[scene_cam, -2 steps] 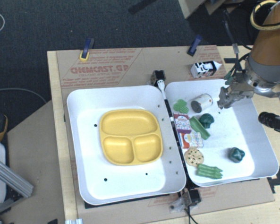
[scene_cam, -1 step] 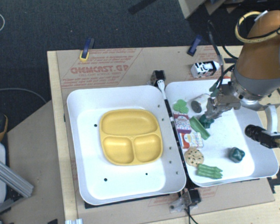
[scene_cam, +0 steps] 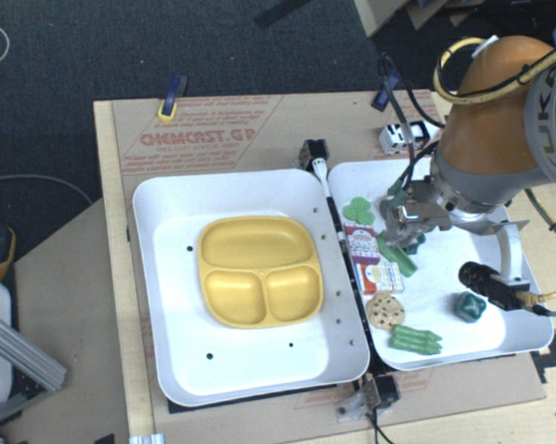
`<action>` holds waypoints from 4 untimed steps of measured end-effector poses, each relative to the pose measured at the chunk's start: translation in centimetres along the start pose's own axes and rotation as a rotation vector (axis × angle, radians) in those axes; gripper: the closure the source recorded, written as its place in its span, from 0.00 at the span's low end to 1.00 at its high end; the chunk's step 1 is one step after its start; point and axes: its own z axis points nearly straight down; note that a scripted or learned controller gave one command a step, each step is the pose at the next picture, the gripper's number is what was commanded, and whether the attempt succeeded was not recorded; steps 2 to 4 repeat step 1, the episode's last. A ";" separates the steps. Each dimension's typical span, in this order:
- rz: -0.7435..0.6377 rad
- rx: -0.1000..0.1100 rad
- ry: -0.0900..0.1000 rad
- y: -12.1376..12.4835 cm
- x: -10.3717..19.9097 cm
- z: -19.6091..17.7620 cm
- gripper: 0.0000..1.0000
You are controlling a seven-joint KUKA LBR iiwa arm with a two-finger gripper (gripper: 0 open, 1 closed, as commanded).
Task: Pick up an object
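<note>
My gripper (scene_cam: 406, 225) hangs low over the upper left part of the right bin (scene_cam: 442, 267). Directly under and in front of it lies a long green pod (scene_cam: 397, 257), partly hidden by the gripper. A flat green leaf-shaped piece (scene_cam: 358, 210) lies just to the gripper's left. Below that sits a red and white packet (scene_cam: 369, 261) along the bin's left wall. A speckled cookie (scene_cam: 385, 309) and a bunch of green beans (scene_cam: 416, 339) lie nearer the front. A small teal object (scene_cam: 469, 307) rests at the front right.
The left bin (scene_cam: 168, 270) holds a yellow divided plate (scene_cam: 259, 270). A black clamp (scene_cam: 313, 154) sits at the back between the bins. The arm's orange and grey body (scene_cam: 497, 109) covers the right bin's back right corner.
</note>
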 end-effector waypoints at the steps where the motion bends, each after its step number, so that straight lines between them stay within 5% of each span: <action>1: 0.005 0.001 -0.001 -0.2 -0.6 2.0 1.00; 4: 0.005 0.001 -0.001 -0.2 -0.6 2.0 1.00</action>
